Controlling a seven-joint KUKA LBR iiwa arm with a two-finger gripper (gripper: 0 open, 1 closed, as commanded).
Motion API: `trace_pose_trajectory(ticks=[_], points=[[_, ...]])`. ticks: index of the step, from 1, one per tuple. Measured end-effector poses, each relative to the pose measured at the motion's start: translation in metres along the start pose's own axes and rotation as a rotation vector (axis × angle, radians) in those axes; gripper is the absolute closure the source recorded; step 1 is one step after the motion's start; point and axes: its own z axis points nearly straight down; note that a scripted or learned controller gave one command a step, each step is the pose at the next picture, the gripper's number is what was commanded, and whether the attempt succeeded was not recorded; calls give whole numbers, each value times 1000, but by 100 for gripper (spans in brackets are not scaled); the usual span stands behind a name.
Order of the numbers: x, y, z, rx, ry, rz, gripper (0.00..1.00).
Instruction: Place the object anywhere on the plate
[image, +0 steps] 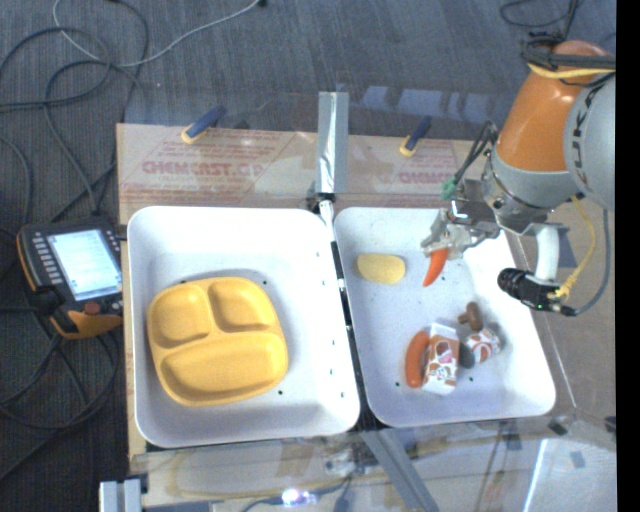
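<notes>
A yellow divided plate lies in the left bin. My gripper hovers over the back of the right bin, reaching in from the right. It is shut on the top end of a small orange carrot, which hangs tilted below the fingers. The carrot is well to the right of the plate, across the divider between the bins.
In the right bin lie a pale yellow potato-like lump just left of the carrot, a red sausage, a red-and-white packet and a small brown piece. A handheld pendant sits left of the bench.
</notes>
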Motion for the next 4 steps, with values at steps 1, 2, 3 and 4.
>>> trace_pose_trajectory(ticks=[1,2,3,4], points=[[54,-19,41,1,3,-80,100],[135,-58,23,1,4,-152,100],[196,-54,53,2,3,-279,100],[196,-54,53,2,3,-279,0]])
